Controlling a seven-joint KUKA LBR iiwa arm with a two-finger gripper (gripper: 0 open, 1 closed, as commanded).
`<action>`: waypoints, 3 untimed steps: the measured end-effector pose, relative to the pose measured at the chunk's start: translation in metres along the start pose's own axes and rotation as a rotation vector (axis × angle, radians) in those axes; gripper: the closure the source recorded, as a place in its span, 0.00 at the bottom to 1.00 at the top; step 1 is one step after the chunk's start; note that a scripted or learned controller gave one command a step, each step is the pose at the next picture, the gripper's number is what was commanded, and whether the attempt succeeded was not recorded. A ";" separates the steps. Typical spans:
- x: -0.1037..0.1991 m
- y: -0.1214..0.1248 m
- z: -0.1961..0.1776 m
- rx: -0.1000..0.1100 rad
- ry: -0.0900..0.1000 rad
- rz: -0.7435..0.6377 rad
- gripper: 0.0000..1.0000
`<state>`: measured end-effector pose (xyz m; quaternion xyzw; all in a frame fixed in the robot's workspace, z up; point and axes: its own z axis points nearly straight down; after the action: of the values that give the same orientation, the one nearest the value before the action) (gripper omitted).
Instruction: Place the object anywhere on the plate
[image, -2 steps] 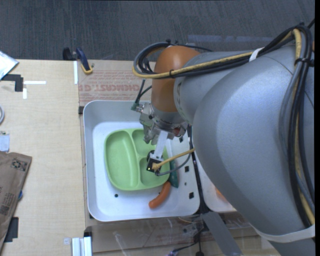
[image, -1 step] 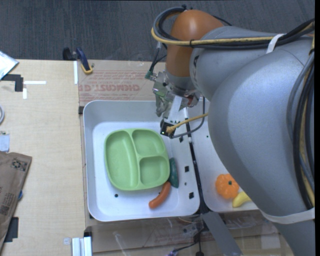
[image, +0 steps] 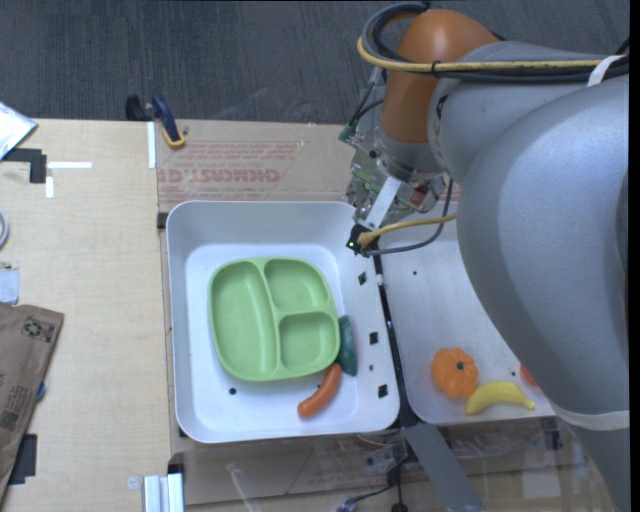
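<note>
The gripper (image: 392, 195) hangs above the 12 o'clock end of the seam between the two bins, over the left bin's (image: 176, 300) 1 o'clock corner. Whether it is open or closed cannot be told, and nothing shows in its hold.

Toward 5 o'clock of it the right bin's (image: 430, 300) floor is bare white. At that bin's 6 o'clock edge sit an orange (image: 455, 370) and, just beside it at 4 o'clock, a banana (image: 498, 398). The grey arm (image: 540, 220) covers the bin's 3 o'clock side.

Between 7 and 8 o'clock of the gripper, the green plate (image: 275, 318) lies flat in the middle of the left bin, its three compartments bare. A dark green piece (image: 347, 345) lies against the plate's 4 o'clock edge. A sausage (image: 319, 392) rests tilted at the plate's 5 o'clock corner, touching or nearly touching the rim. Both are off the plate.

A band of bare floor runs along the plate's 12 o'clock side. Narrower strips run at 9 and 6 o'clock.

Which loose thing is the task's object cannot be told.
</note>
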<state>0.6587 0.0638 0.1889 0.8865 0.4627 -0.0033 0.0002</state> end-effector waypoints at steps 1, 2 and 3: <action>0.014 -0.079 0.038 0.000 0.001 -0.100 1.00; -0.006 -0.138 0.054 0.002 0.000 -0.433 1.00; -0.084 -0.040 0.000 -0.001 0.002 -0.356 1.00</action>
<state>0.5778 0.0183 0.1896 0.7905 0.6124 -0.0022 -0.0001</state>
